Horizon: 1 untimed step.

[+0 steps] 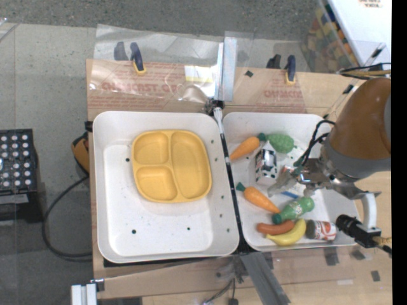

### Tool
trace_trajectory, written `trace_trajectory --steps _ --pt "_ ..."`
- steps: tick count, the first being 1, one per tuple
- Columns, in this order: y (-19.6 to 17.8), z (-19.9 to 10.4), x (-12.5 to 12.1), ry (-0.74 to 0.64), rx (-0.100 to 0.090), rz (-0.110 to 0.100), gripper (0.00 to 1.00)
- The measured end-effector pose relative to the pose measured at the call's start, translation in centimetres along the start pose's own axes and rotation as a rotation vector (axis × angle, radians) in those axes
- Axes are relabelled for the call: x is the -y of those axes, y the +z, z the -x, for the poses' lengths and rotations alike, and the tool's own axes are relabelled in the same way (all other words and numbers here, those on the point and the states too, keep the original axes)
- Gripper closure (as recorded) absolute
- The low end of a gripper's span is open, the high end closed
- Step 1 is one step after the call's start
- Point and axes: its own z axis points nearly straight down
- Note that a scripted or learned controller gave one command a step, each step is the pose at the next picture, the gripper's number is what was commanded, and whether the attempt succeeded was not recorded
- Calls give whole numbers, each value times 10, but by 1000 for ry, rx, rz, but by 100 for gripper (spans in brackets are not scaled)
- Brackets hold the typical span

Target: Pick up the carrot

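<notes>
Two orange carrots with green tops lie in the right bin (236,121). One carrot (245,148) lies slanted near the bin's left wall, towards the back. The other carrot (261,199) lies lower down, near the middle. My gripper (283,178) reaches in from the right and hovers low between a small black-and-white cow toy (267,162) and the lower carrot, just up and right of that carrot. Nothing shows as held.
The right bin also holds a green vegetable (280,142) at the back, a green cucumber-like toy (297,208), a red chili (274,227), a banana (289,235) and a small can (321,230). A yellow divided plate (172,166) sits in the left bin (114,234).
</notes>
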Motion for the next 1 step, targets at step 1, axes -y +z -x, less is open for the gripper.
trace_trajectory --steps 1 --pt "99 -13 4 -152 -3 -1 0"
